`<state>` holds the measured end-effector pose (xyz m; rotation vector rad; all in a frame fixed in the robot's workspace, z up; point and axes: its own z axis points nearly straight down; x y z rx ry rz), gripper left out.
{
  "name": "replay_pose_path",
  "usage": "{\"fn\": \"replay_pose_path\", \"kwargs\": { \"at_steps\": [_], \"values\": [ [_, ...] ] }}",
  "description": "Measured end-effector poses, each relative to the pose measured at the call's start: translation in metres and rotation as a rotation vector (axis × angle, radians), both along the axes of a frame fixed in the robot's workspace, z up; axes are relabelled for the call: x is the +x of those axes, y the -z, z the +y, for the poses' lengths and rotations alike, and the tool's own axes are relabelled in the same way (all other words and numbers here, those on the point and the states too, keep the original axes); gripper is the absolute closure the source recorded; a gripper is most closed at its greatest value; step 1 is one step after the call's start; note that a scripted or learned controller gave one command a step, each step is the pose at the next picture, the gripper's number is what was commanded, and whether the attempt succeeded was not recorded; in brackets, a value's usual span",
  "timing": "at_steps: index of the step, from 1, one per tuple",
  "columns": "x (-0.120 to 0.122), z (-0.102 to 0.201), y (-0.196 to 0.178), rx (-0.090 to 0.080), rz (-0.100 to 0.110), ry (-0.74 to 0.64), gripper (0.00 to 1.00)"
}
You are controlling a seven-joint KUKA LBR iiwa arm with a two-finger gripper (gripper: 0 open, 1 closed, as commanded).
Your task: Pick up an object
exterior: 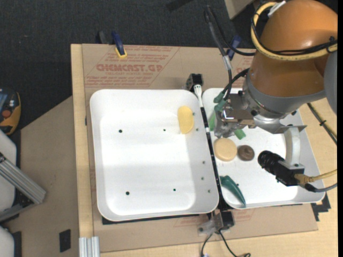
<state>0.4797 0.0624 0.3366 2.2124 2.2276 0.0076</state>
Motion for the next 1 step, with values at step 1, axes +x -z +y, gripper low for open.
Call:
{"fn": "replay_pose_path", "kwargs": {
  "at_steps": [1],
  "values": [
    [0.0001, 0.0627, -0.0767, 0.003, -0.005, -0.002, 1.00]
  ]
}}
